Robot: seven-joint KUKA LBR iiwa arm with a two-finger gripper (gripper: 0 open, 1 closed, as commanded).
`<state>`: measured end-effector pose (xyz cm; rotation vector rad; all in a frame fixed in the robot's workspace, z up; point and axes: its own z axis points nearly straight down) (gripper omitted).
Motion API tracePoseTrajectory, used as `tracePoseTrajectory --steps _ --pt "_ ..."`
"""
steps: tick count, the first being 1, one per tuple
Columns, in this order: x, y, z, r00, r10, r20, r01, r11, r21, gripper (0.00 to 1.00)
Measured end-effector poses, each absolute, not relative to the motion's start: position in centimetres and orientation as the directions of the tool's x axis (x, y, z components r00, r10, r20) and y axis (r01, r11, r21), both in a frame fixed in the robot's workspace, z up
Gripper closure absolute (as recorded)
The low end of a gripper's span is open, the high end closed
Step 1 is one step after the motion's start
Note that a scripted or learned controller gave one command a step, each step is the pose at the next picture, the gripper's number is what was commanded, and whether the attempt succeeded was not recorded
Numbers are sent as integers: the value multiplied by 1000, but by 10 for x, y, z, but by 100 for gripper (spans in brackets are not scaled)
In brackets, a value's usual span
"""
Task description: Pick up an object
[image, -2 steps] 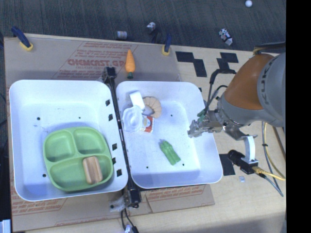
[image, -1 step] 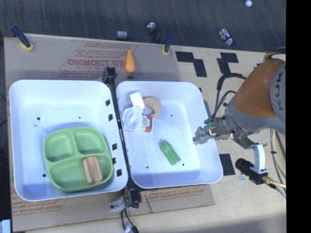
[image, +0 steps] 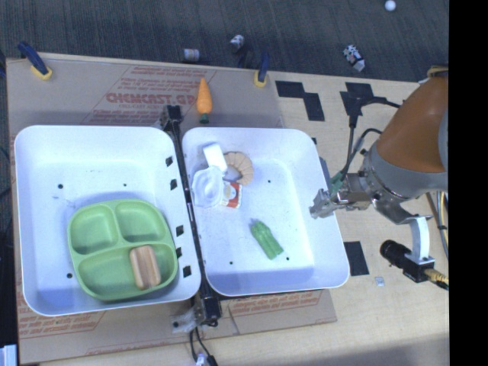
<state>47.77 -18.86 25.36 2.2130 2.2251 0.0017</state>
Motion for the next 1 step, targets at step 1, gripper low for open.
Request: tracePoseTrajectory --steps 1 --pt "476 -211 227 -6 1000 0 1000 6 -3 100"
